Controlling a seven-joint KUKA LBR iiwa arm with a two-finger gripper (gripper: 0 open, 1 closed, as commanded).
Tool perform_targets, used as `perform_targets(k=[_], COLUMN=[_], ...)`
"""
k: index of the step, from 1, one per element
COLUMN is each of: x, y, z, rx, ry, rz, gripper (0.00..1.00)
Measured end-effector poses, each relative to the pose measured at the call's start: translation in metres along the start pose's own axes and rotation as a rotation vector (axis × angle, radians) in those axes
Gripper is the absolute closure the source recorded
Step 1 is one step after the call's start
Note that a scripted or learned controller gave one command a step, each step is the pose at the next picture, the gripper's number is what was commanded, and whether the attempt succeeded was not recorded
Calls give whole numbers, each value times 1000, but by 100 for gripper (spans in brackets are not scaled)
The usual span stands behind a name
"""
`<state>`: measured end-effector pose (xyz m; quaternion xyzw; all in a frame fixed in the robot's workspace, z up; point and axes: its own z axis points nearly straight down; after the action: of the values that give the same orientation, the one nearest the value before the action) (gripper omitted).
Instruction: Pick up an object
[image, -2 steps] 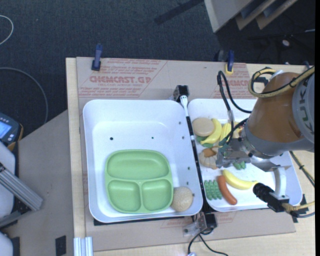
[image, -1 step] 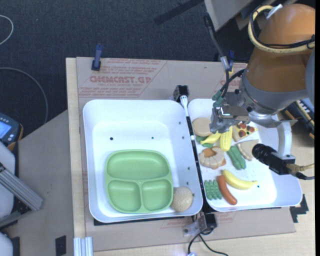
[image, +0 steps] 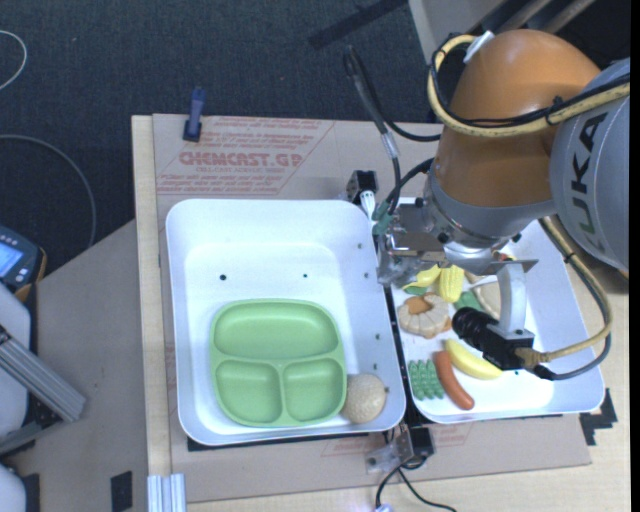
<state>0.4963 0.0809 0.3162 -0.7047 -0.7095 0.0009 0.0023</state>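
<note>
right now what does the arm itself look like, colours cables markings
The arm is grey with a large rounded orange band above the wrist and partial dark lettering on its grey casing at the right. A yellow-and-black cable loops around it. The wrist is grey metal.

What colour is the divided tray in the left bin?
Light green; the tray shows clearly in the camera view.

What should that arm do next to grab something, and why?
Probably drop straight down a little. The claw hangs over the crowded right bin, just above the yellow toy food, with a banana and red sausage nearer the front rim.
</note>
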Motion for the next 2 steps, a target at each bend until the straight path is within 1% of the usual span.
perform_targets(k=[2], x=[-3], y=[1], z=[-21], rx=[-5], ry=[-3], rz=[3], gripper=[100])
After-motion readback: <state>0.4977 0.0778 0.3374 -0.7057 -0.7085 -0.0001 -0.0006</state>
